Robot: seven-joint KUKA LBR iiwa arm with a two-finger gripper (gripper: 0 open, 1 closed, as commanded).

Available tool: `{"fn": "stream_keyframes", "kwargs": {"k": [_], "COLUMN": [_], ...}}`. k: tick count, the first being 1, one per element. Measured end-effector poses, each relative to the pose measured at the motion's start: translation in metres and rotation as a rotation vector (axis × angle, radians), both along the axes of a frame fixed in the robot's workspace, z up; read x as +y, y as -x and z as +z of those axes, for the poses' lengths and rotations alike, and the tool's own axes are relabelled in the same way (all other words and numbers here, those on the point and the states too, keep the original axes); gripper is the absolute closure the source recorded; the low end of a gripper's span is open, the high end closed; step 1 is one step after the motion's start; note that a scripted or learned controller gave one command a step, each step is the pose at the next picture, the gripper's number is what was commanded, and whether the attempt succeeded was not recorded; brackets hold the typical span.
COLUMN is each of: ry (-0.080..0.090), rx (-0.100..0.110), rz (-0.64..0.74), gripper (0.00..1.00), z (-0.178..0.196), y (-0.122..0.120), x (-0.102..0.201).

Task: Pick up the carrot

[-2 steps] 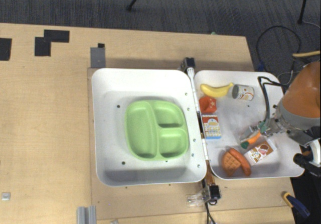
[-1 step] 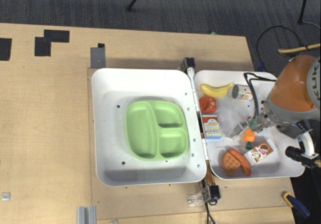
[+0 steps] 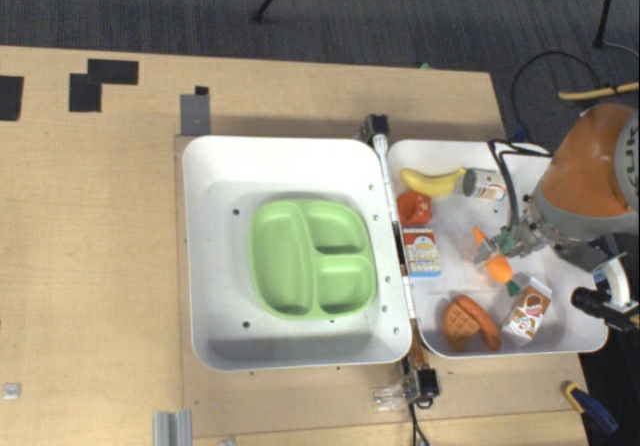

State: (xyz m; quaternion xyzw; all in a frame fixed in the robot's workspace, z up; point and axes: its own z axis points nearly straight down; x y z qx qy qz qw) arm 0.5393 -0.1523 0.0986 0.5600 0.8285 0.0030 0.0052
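Note:
The carrot [image 3: 499,270] is a small orange piece with a green end, lying in the right white bin [image 3: 560,342] right of its middle. My gripper [image 3: 503,248] hangs directly over the carrot's upper end, low in the bin, and its dark body hides part of the carrot. The arm's orange band [image 3: 590,174] sits above and to the right of it. I cannot make out whether the carrot is held.
Around the carrot in the right bin lie a banana [image 3: 432,180], a red piece [image 3: 415,208], a small carton [image 3: 423,255], a waffle [image 3: 461,321] with a sausage [image 3: 484,324], a juice box [image 3: 527,311] and a small can [image 3: 487,186]. A green divided plate [image 3: 312,257] rests in the left bin [image 3: 215,234].

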Motion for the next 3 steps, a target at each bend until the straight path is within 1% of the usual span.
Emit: {"fn": "stream_keyframes", "kwargs": {"k": [1, 2, 3], "ry": [0.004, 0.023, 0.034], "rx": [0.003, -0.013, -0.024], "rz": [0.183, 0.177, 0.192], "gripper": [1.00, 0.00, 0.00], "z": [-0.0108, -0.0076, -0.0054], "y": [-0.0142, -0.0172, -0.0108], "x": [0.0467, 0.0376, 0.0447]}}
